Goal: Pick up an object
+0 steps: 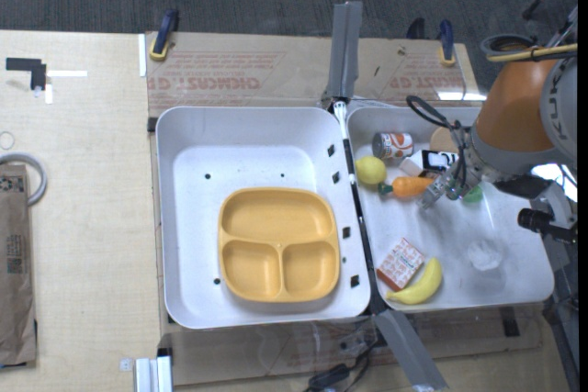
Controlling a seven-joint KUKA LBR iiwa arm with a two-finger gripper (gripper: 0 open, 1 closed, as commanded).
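While the arm is reaching in from the right, its end effector (pixel 439 191) is hovering low in the right bin (pixel 514 285), its tips just beside the orange carrot-shaped toy (pixel 411 187); whether they are spread or clenched, I cannot tell. A lemon (pixel 369 171) is lying left of the carrot, a small can (pixel 393 144) above it. A banana (pixel 418 284) and a red-and-white packet (pixel 400 263) are touching near the front edge. A yellow divided plate (pixel 278 244) is sitting in the left bin (pixel 184 197).
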